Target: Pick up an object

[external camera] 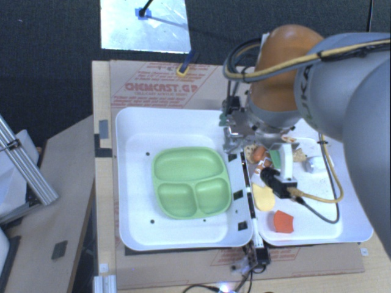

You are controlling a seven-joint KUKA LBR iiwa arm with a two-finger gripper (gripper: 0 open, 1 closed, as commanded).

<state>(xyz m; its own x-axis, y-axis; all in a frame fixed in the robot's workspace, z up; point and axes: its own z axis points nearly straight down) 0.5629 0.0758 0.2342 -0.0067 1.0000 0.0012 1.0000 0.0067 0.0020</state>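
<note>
Two white bins sit side by side: the left bin (131,163) holds a green divided tray (190,182). The pincer (256,154) hangs over the right bin (342,215). At six o'clock below it lie a yellow piece (263,197) and an orange block (283,221).

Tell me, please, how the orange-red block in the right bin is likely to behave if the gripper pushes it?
The orange-red block looks flat-faced and angular, so it would probably slide, not roll. It seems small and likely light. It lies near the right bin's front wall, so a push could pin it there.
</note>
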